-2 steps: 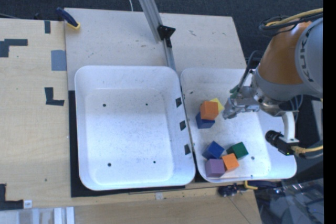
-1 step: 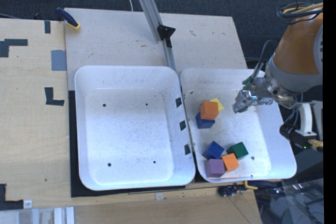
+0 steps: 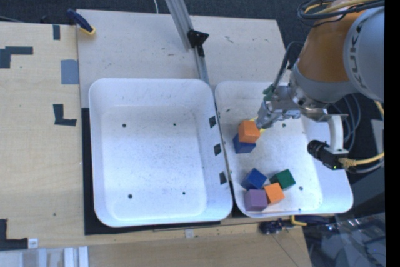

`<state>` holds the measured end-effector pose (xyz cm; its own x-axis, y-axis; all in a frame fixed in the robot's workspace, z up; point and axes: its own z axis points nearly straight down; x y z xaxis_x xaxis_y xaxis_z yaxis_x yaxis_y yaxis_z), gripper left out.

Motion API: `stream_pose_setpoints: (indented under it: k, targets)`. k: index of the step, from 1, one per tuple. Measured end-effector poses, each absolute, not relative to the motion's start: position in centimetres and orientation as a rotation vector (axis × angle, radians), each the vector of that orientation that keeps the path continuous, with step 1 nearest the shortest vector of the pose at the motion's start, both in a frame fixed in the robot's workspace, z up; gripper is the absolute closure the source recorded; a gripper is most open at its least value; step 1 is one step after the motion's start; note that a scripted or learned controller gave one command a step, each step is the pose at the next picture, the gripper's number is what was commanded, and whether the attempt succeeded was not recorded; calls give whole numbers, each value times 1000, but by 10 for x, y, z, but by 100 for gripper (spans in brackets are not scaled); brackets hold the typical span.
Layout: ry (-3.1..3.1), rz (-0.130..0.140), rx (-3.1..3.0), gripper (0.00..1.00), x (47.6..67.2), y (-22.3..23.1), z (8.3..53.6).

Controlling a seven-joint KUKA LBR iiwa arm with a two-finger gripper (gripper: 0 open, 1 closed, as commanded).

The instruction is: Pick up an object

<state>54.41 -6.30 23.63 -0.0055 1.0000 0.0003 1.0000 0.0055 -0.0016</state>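
My gripper [image 3: 263, 120] hangs over the upper middle of the right bin [image 3: 325, 197]. An orange cube [image 3: 249, 132] lies right at its lower-left tip, touching or nearly touching it. That cube overlaps a dark blue cube [image 3: 244, 146] just below it; whether it rests on the blue cube or hangs above it I cannot tell. Near the bin's front lie a blue cube [image 3: 254, 179], a green cube [image 3: 285, 179], a second orange cube [image 3: 274, 192] and a purple cube [image 3: 255, 199], packed close together.
The left bin [image 3: 100, 103] sits beside the right one, sharing a raised rim. A slanted metal rail [image 3: 178, 6] crosses the bench behind the bins. Cables and a black fitting [image 3: 325, 153] hang off the arm over the right bin's right side.
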Motion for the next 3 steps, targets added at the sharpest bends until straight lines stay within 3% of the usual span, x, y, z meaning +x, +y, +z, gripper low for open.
stream_pose_setpoints:
  k: [2,3]
  targets:
    - [-2228,0,-2213,100,600,35,216]
    - [-2227,-2,-2215,100,626,72,231]
